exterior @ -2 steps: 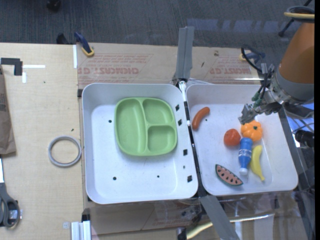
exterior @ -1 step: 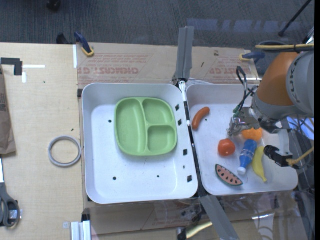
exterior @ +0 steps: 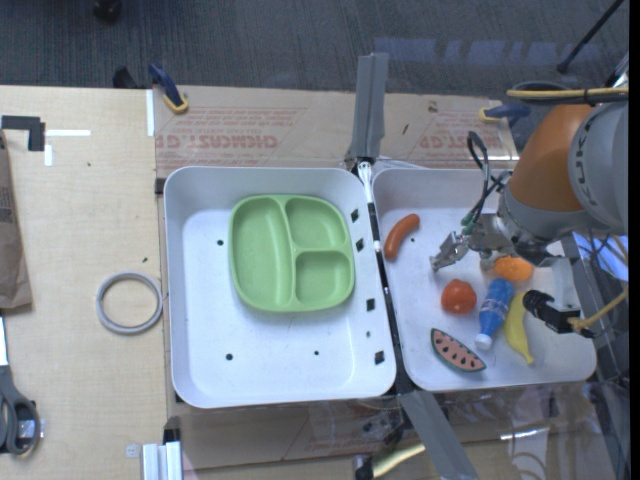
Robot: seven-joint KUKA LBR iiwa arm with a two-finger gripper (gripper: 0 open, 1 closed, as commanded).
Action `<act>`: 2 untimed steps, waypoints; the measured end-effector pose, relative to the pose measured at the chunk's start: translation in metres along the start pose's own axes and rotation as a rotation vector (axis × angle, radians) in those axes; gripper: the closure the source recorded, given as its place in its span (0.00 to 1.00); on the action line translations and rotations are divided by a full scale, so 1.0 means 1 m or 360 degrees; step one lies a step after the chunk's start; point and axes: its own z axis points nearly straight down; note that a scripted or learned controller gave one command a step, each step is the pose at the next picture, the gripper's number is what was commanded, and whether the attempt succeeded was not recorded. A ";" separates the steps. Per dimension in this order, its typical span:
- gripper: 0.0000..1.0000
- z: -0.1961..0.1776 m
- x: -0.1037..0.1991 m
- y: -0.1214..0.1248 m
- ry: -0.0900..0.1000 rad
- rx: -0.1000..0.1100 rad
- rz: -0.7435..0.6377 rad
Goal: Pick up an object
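The right bin [exterior: 420,368] holds a red-orange sausage [exterior: 400,234], a red tomato [exterior: 459,297], an orange fruit [exterior: 514,268], a blue and white bottle [exterior: 493,311], a yellow banana [exterior: 519,334] and a watermelon slice [exterior: 457,350]. My gripper [exterior: 450,253] hangs low over this bin, right of the sausage and just above the tomato. Its metal fingers point left and I see nothing between them. The grey and orange arm covers the bin's far right corner.
In the left bin [exterior: 200,368] lies a green divided plate [exterior: 292,252]. On the bench to the left are a grey tape ring [exterior: 130,301] and scissors [exterior: 18,420]. A grey divider post [exterior: 369,108] stands between the bins at the back.
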 end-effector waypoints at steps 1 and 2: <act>0.00 -0.001 -0.003 0.070 -0.0013 0.0000 -0.0023; 0.00 -0.026 -0.088 0.068 -0.0014 -0.0002 -0.0395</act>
